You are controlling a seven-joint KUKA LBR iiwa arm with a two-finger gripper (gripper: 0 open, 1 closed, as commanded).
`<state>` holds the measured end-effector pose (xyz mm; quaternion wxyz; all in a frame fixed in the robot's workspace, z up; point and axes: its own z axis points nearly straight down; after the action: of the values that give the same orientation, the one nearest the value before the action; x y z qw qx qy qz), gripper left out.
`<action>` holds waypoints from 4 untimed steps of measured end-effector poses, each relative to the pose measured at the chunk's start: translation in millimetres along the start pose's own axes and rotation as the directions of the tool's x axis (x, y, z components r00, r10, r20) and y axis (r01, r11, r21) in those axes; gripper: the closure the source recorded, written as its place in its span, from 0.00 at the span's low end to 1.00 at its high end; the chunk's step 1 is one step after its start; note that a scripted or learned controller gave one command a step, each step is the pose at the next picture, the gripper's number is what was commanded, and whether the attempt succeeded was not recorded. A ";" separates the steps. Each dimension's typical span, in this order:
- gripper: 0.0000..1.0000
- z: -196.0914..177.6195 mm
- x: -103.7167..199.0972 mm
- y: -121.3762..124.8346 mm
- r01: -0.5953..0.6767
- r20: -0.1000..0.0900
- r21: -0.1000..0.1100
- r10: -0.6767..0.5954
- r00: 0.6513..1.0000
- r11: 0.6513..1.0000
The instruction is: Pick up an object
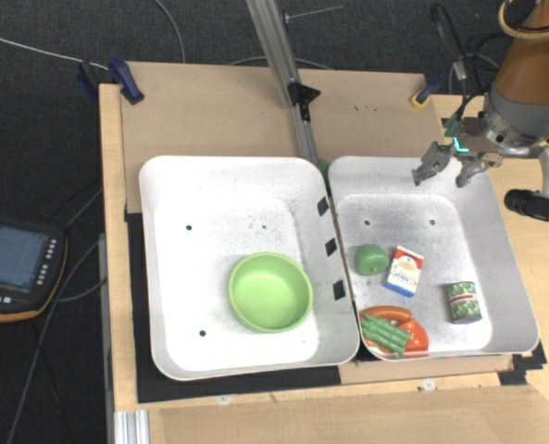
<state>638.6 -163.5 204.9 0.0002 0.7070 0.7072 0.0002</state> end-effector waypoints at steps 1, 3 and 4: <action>0.00 0.0 0.0 0.0 0.000 0.000 0.000 0.000 1.000 1.000; 0.00 109.0 5.3 6.6 0.000 0.000 0.001 0.000 1.000 1.000; 0.00 109.0 5.5 6.9 0.000 0.000 0.000 0.000 1.000 1.000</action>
<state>645.5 -158.0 95.9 0.0001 0.7070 0.7072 0.0001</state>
